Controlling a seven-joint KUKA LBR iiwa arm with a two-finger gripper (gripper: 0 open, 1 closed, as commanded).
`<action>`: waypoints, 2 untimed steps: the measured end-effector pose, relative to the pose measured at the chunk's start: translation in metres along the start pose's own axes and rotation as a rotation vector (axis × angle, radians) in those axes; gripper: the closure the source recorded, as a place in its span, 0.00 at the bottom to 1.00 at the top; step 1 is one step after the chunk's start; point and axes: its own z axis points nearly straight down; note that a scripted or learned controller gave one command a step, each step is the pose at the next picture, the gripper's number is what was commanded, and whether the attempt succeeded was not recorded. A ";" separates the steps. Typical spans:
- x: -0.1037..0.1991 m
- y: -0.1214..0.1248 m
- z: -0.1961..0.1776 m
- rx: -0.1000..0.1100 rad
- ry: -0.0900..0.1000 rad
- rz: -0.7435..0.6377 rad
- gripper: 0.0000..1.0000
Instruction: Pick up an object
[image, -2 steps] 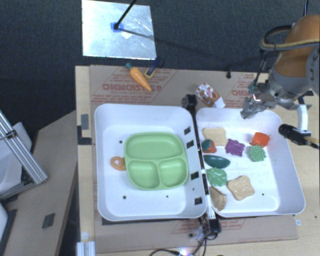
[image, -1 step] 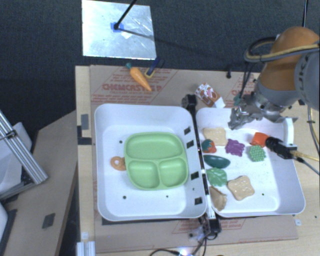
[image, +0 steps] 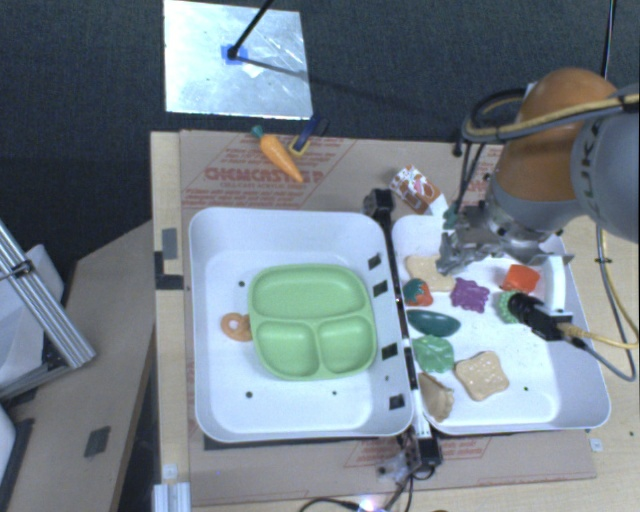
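My gripper (image: 452, 258) hangs low over the back left part of the right bin (image: 575, 395), just above a flat tan piece (image: 423, 268). Close by lie a purple toy (image: 469, 294), an orange-red block (image: 520, 277) and a small red and green toy (image: 417, 292). Further forward in the same bin are a dark green oval (image: 433, 322), a light green toy (image: 434, 352), a tan toast slice (image: 481, 374) and a tan lump (image: 436, 396). Nothing shows between the gripper and these toys.
The left bin (image: 215, 400) holds a green divided plate (image: 310, 320) and a small orange ring (image: 236, 326). Behind the bins, on the cardboard, lie a toy carrot (image: 281, 158) and a small wrapped item (image: 414, 188). A shiny sheet (image: 237, 60) lies at the back.
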 end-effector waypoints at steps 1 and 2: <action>0.052 -0.025 -0.006 0.000 0.001 -0.001 1.00; 0.085 -0.025 0.011 0.001 0.000 0.000 1.00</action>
